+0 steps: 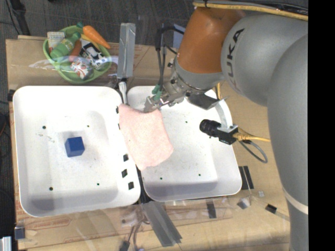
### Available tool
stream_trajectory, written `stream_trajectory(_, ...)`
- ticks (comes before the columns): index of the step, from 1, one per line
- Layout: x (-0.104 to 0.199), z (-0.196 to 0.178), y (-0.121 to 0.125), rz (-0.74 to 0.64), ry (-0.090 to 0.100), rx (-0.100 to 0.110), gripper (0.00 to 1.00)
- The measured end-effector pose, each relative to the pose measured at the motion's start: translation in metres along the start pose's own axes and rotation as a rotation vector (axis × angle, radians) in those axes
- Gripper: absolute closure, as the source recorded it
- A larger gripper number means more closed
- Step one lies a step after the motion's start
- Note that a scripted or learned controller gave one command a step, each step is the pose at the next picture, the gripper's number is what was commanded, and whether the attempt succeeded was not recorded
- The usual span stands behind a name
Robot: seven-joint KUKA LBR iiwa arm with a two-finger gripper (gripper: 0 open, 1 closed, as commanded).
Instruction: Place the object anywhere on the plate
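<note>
A pink cloth [145,137] lies draped over the left rim of the right bin [201,166], its left edge reaching the divide between the two bins. My gripper [152,102] is at the cloth's upper right corner, touching or just above it, near the back left corner of the right bin. A blue cube [75,146] sits alone in the middle of the left bin [36,119], well away from the gripper.
A green bowl [78,54] full of toy food and small items stands behind the left bin. A grey upright bar [125,48] stands behind the gap between the bins. The arm's large grey body covers the right side.
</note>
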State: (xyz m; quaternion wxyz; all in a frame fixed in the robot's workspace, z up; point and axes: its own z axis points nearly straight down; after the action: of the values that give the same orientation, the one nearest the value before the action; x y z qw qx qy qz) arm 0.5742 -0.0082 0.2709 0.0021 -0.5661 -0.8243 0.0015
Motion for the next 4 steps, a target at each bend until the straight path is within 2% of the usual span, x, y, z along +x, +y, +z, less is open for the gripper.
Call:
stream_trajectory(1,0.002,0.041,0.001,-0.008,0.0,0.001,1.0)
stream_trajectory(2,0.047,0.044,0.012,-0.413,-0.001,0.0,1.0)
stream_trajectory(3,0.105,0.035,0.009,-0.82,-0.002,-0.001,1.0)
stream_trajectory(4,0.136,0.039,0.01,-1.21,-0.003,-0.001,1.0)
